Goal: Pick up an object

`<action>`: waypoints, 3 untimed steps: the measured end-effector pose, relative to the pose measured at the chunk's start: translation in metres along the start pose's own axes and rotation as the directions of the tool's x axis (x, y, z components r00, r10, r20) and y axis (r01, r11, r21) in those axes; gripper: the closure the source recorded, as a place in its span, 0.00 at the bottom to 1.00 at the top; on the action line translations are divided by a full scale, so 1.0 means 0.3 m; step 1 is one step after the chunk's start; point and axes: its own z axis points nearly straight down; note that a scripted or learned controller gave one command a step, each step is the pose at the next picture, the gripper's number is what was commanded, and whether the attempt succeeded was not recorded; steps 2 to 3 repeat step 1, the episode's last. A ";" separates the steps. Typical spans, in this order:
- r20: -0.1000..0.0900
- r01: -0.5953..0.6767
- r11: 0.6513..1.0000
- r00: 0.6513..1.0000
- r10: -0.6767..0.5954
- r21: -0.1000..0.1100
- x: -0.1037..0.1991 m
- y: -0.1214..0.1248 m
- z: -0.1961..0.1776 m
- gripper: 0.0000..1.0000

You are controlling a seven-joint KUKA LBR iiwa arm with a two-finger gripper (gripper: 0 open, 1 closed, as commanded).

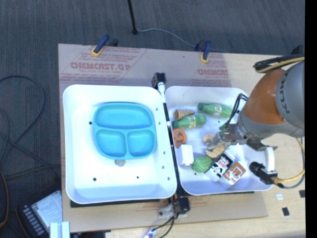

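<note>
Over the right-hand white bin (198, 94), near its middle, we see the dark two-finger claw (221, 139) reaching down from the grey arm with the orange band (267, 105); whether it is clenched or released we cannot tell, since the wrist and clutter hide the tips; nothing shows plainly between them.

Just under and beside the claw lie tan, bread-like toy pieces (214, 148); these look to us the likeliest thing to lift; we judge them light, hard plastic, somewhat smooth, so a grip across the narrow width should hold better than one on a rounded end.

Just nearer sits a green leafy toy (202, 163), a white block (186, 155) to its left, and printed cards or small boxes (229, 171) to its right; farther off lie two green plastic bottles (216, 109), round and apt to roll or slip, and a tan cone (182, 115); an orange ring-like piece (179, 137) rests near the left wall.

Well apart, in the left white bin (79, 108), sits a blue three-part plastic tray (125, 130).
</note>
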 end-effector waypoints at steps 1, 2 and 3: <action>-0.005 0.004 1.000 1.000 -0.004 0.009 0.262 -0.062 -0.288 1.00; -0.005 0.004 1.000 1.000 -0.004 0.009 0.262 -0.062 -0.288 1.00; -0.005 0.004 1.000 1.000 -0.004 0.009 0.262 -0.062 -0.288 1.00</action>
